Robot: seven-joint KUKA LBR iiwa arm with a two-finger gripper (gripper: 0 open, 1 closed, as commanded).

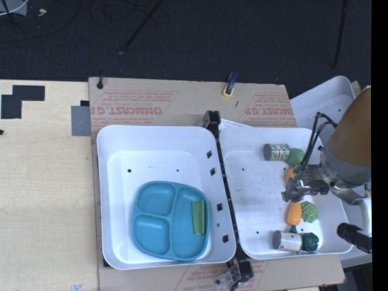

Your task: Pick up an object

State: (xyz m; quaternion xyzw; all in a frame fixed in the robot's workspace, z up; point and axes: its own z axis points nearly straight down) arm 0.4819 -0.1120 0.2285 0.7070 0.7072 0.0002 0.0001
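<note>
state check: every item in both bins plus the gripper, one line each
blue tray: flat in left bin
green strip: lying in the tray's right compartment
upper can: on its side, right bin
lower can: on its side, near front wall
orange piece: lying loose beneath the gripper
gripper: low over right bin

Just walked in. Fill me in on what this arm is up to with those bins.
The arm's gripper is down in the right bin, among small items: two cans, an orange piece and green bits. Nothing is visibly held between its fingers. The left bin holds a blue divided tray with a green strip in it.
</note>
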